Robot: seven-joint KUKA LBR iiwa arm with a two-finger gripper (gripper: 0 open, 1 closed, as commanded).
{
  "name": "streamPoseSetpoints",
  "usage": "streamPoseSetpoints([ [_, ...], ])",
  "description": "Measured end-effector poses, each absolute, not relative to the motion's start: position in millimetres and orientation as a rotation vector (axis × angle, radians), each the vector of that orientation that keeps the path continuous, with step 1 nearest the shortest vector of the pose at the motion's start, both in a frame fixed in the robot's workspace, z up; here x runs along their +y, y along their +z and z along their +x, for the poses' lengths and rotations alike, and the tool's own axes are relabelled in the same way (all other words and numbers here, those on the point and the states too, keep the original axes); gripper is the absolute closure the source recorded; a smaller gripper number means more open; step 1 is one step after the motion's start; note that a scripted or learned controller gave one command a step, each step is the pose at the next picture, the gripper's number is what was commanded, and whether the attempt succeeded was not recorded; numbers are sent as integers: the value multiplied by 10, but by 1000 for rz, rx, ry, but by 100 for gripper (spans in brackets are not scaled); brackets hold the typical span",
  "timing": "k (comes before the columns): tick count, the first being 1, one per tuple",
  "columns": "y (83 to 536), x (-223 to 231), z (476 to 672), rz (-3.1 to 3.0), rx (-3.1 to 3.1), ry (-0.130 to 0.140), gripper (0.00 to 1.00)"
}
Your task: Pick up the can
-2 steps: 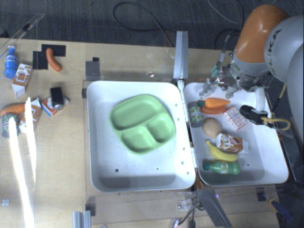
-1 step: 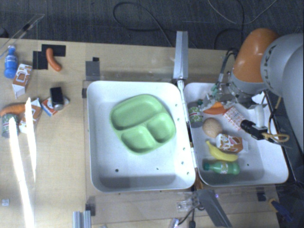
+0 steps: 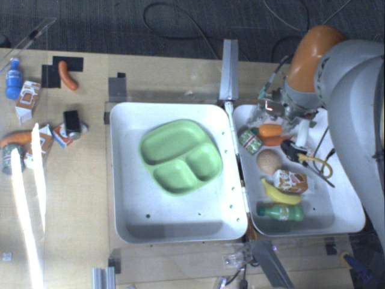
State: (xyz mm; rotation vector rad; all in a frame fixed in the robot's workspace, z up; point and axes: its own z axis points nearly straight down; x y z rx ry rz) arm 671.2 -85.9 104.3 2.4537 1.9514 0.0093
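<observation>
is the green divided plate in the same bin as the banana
No, the green plate lies in the left bin, while the banana lies in the right bin.

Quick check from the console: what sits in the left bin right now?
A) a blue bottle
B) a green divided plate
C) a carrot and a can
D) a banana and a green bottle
B: the green divided plate lies alone in the left bin, while the banana and green bottle lie in the right bin.
</observation>
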Motion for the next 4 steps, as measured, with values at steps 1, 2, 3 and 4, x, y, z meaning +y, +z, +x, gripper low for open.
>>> streamPoseSetpoints([
  [1,889,-832,6707,2522,1869,5,0],
  [2,1860,-546,6704,2624,1720,7,0],
  [3,2060,-487,6701,2509,1884,5,0],
  [4,1040,-877,6555,2504,1894,3,0],
])
